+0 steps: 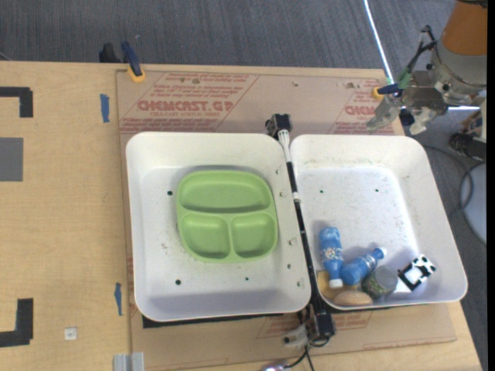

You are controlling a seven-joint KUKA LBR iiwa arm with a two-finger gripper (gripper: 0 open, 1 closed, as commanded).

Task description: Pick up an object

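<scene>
- Gripper (396, 118) parked beyond the far right corner of the right bin (363, 165), above the cardboard sheet (232, 103) — clear of both bins, presumably so the camera sees the contents unobstructed.
- Fingers apart, nothing between them.
- Candidate things bunched in the near right corner of the right bin: two blue bottles (331, 253) lying on their sides and touching, a tan oval piece (352, 297) against the near wall, a dark green round thing (379, 284) just beside the second bottle, a black-and-white block (416, 271) farthest right.
- Clustering likely due to the bin's sloped floor; close contact leaves little room for fingers to drop beside any one item.
- Black-and-white block judged the easiest target — slightly apart from the rest.
- Left bin (147, 207) occupied by a green divided tray (227, 214), flat and centred, three compartments facing up.
- Bins joined side by side by a black clamp (278, 124) at the far end of the seam.
- Bench of light wood, blue tape marks (104, 107) at left, grey carpet (232, 14) beyond the far edge.
- Task not yet begun: long reach down and toward the near side required.
</scene>
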